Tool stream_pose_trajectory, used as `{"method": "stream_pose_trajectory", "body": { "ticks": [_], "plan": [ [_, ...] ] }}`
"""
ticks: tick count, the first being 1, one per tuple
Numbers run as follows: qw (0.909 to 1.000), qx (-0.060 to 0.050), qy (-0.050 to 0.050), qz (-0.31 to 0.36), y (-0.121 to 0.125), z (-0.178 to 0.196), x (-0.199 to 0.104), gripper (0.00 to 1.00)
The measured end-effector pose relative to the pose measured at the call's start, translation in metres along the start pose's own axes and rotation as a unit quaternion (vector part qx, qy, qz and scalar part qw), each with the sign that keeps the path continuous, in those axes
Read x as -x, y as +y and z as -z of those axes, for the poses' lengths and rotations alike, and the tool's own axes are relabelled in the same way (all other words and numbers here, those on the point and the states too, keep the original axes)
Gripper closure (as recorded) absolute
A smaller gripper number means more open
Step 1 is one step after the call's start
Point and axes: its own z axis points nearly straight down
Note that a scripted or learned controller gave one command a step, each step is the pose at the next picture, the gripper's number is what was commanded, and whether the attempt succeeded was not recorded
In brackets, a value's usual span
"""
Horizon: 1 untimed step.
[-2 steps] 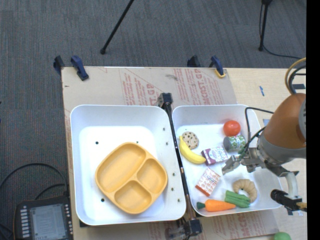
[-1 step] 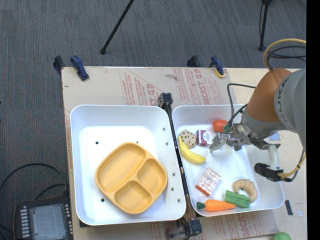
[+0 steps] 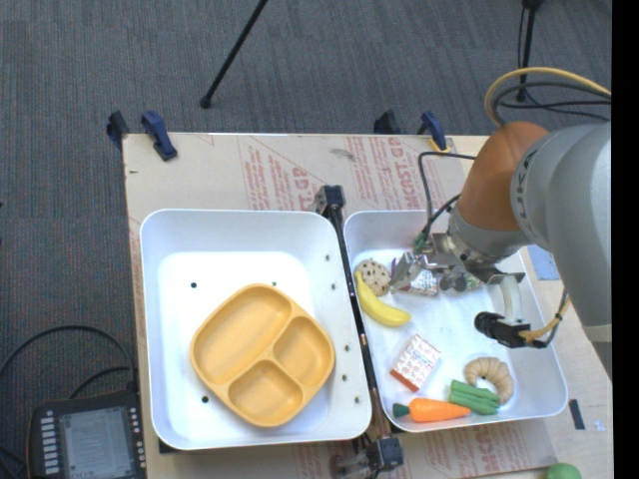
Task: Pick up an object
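Red mirrored printing on the table (image 3: 300,173) (unreadable); gripper (image 3: 427,273) above the right bin (image 3: 544,387), fingers' state untellable.

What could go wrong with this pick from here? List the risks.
1. The gripper sits low in the right bin close to the banana and cookie, which lie side by side; it may nudge or catch both, or neither.
2. The toys are crowded: the carrot, green vegetable and croissant bunch together, so a grasp there could slip.
3. The gripper works near the divider between bins and could clip it.
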Motion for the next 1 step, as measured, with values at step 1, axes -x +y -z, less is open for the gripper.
{"method": "stream_pose_trajectory", "body": {
  "ticks": [1],
  "plan": [
    [1.0000,-0.001,0.000,0.002,0.0001,0.0100,-0.0001,1.00]
  ]
}}
